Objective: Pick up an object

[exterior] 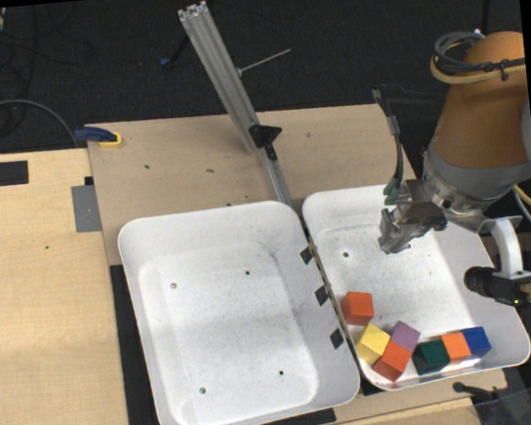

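Several small coloured blocks lie in the right bin [359,208] near its front edge: an orange block [357,307], a yellow block [374,341], a purple block [405,335], a red-orange block [391,360], a dark green block [431,356], another orange block [458,345] and a blue block [476,339]. My gripper [394,237] hangs over the middle of the right bin, behind and to the right of the orange block, well apart from every block. I see nothing between its fingers.
The left bin [215,223] stands beside the right one, with black clips [320,294] along the shared wall. A slanted aluminium bar [230,86] rises behind the bins. The arm's orange band [481,104] looms over the right bin's far right side.
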